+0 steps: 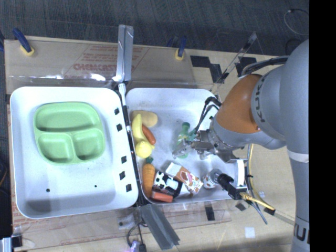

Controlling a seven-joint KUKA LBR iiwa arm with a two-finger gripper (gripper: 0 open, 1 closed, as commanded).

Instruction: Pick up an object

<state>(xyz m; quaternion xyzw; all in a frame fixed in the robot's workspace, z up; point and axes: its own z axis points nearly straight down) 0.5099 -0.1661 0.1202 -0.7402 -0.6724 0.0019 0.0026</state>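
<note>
My gripper [193, 140] hangs low over the middle of the right bin [168, 96], below the grey arm with its orange band [239, 109]. A small clear bottle with a green cap [183, 136] lies right at the gripper's left side, touching or nearly touching it. Along the bin's left wall lie a yellow banana [136, 126], a tan potato [148, 118], a red sausage [149, 135], a lemon [143, 149] and an orange carrot [148, 176]. Near the front edge sit a black-and-white cow-patterned toy [166, 182] and a colourful carton [188, 180].
The left bin [26, 193] holds a green divided plate [69, 132]. A small round can [212, 179] lies at the front right of the right bin, under the arm. Black clips line the wall between the bins. Bare white floor shows at the right bin's back.
</note>
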